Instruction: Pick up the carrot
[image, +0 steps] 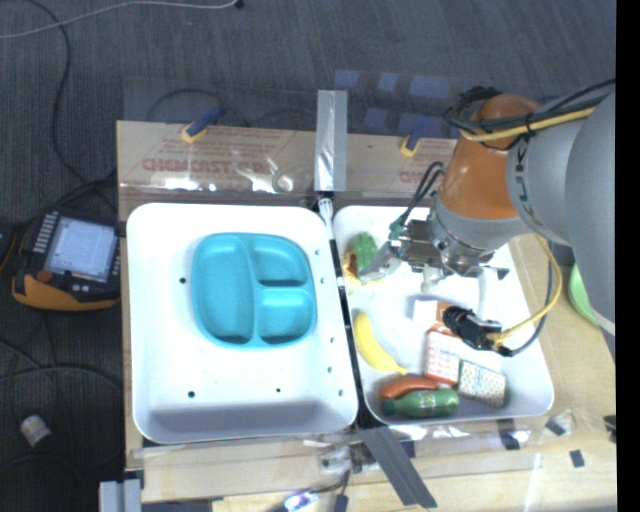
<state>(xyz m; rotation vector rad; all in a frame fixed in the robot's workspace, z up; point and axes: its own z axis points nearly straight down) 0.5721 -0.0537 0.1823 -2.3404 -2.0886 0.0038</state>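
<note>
We place the carrot (405, 384) at the lower middle of the right bin (535, 385), low in the frame: an orange-red strip lying nearly left to right, its long axis running across the picture. It touches the green cucumber-like vegetable (422, 403) just below it and sits just beside the yellow banana (372, 343) above left. The gripper (432, 262) hangs over the upper part of that same bin, so the carrot lies toward the bottom of the frame from it and slightly left, well apart; we judge the coming move to be a travel down the frame, then a descent with the grasp set across the carrot's width. Whether the gripper is spread or pressed together we cannot tell. We count 1 carrot, 1 banana, 2 patterned boxes (442, 354), 2 white bins and 1 blue divided plate (253, 288) in the left bin (160, 330).
</note>
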